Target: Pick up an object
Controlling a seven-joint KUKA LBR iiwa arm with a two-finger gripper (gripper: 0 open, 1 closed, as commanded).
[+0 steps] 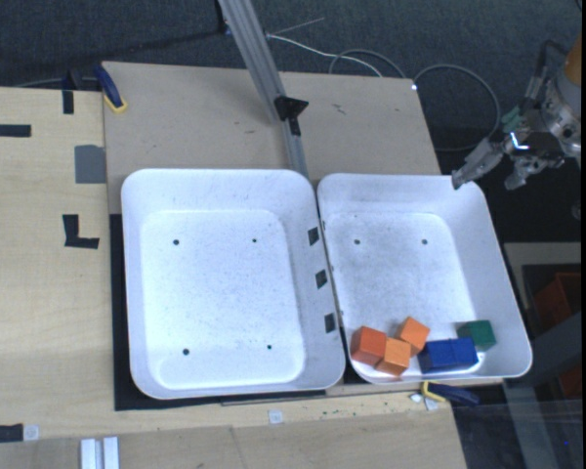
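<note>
Dark carpet lies behind a tan bench [371, 115] that bears two white bins side by side. My gripper [495, 172] hangs off the right bin's [410, 262] far right corner, just outside its rim and over the dark floor beyond the bench. Its two fingers [469, 171] are spread apart, with nothing between them; one points toward that corner and the other sits further right. Wires and grey fittings crowd my wrist above them.

Inside the right bin, everything sits bunched along the near edge, well apart from my gripper. Three orange blocks [371, 344] cluster together left of the middle of that edge, touching one another. A blue block [447, 356] lies just right of them, and a green block [480, 334] sits at the blue one's far right end, close to the bin's near right corner.

Left of the right bin, the left bin [220, 281] touches it along a shared rim. A grey metal rail [259, 52] slants from the top of the view to the far end of that shared rim. A yellow-and-blue clamp [439, 394] pokes out below the right bin's near edge.
</note>
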